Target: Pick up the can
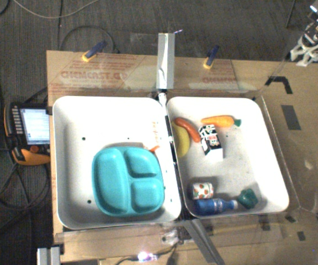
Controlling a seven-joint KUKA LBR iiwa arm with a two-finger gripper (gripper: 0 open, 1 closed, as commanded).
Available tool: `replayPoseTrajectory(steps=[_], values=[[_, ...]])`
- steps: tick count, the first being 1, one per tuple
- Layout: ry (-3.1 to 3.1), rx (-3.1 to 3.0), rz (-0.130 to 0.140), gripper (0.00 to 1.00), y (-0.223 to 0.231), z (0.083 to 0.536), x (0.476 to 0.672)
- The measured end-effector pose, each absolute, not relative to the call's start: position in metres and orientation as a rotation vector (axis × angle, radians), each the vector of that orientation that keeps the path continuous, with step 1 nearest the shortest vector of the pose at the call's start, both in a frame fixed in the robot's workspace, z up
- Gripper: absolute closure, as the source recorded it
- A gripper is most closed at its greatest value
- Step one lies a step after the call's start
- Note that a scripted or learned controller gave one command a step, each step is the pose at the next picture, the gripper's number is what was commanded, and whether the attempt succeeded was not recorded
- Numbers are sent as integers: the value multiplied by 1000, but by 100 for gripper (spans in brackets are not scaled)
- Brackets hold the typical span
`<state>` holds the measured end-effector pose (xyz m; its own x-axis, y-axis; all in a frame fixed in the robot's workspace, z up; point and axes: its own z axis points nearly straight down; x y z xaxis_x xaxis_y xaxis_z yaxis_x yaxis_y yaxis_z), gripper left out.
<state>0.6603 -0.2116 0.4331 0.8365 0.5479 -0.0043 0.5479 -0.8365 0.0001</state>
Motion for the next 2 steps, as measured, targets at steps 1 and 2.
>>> replayPoseTrajectory(steps=[1, 2], values=[[706, 3063, -6, 100, -98, 433, 646], [321, 3127, -5, 100, -139, 433, 650]])
